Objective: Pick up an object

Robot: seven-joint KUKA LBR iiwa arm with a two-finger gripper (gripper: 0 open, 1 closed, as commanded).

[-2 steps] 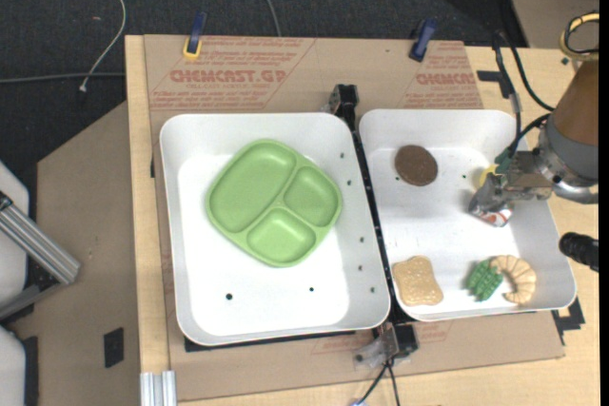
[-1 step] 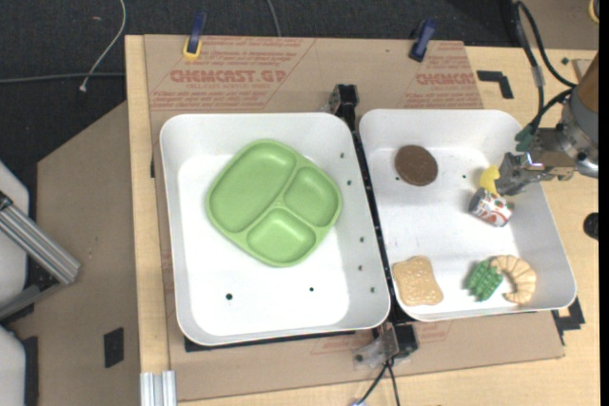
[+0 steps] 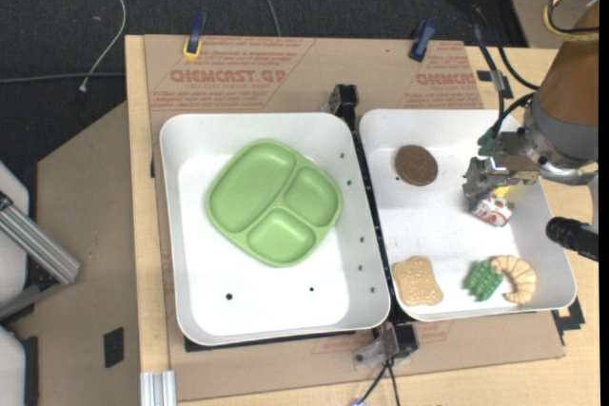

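On the left sits a white bin (image 3: 190, 204), and inside it lies a green plate (image 3: 274, 202) with three parts, turned a bit so its corners point up and down. Nothing else lies on the plate. Next to it, on the right, sits the second white bin (image 3: 447, 242), and the two bins almost touch in the middle. In this right bin, near the top, lies a round brown cookie (image 3: 416, 165). Down near the front edge lies a tan slice of toast (image 3: 418, 281). A bit more to the right, also near the front, lies a small green leafy toy (image 3: 483, 280), and just beside it, touching it, is a curled tan croissant (image 3: 518, 279). Above those two, near the right side of the bin, lies a small white and red thing (image 3: 494, 209) with some yellow on it. The gripper (image 3: 485, 181) hangs right over this small thing, at its top edge, and the grey arm (image 3: 566, 124) with its orange part comes in from the right. The gripper is dark and seen from above, so I cannot tell if it is apart or closed, or if it has hold of the small thing.
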